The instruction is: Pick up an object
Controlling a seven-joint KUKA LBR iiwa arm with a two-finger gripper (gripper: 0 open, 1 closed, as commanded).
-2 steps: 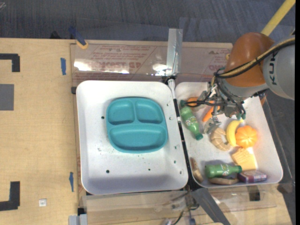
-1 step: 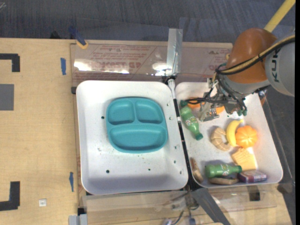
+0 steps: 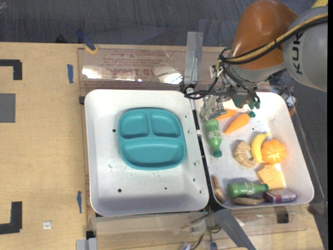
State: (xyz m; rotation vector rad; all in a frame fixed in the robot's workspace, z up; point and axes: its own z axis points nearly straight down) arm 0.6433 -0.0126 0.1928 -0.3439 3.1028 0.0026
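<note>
While the tool (image 3: 212,107) hangs over the right bin (image 3: 297,139) beside a green bottle (image 3: 213,135) and carrot (image 3: 238,123), its state cannot be told.

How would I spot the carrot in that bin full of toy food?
Look in the right-hand white bin, the crowded one. Near its top edge, just below the robot's hand, lies the carrot, slanting. It is the only long, tapered orange thing; the orange fruit lower down is round.
</note>
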